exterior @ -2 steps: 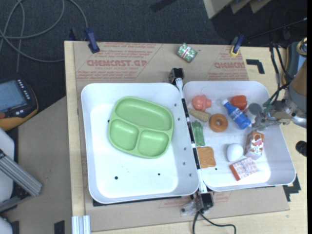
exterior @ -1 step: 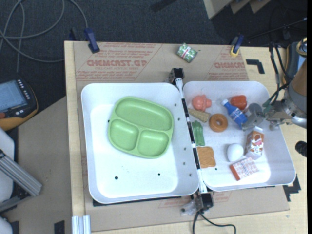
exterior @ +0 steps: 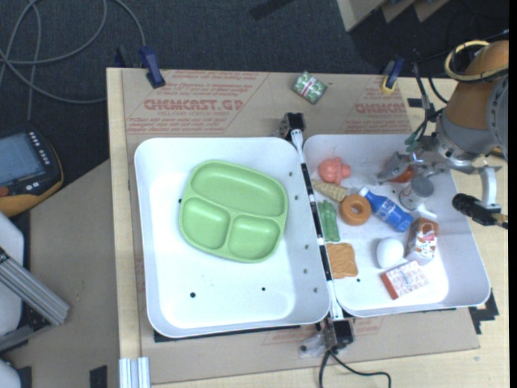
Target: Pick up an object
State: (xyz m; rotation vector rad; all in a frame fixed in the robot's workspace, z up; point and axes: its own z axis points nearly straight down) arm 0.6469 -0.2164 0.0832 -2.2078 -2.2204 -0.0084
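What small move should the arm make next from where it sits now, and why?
Probably a short shift toward the blue bottle, then descend. The gripper sits at the right bin's upper part with nothing visibly between its fingers, and the bottle is the nearest object, just below it, beside the orange ring. Its fingers' state is unclear.

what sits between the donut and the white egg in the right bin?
In the camera view, the blue bottle lies partly across that stretch, just right of the donut and above the egg. Below it is bare bin floor.
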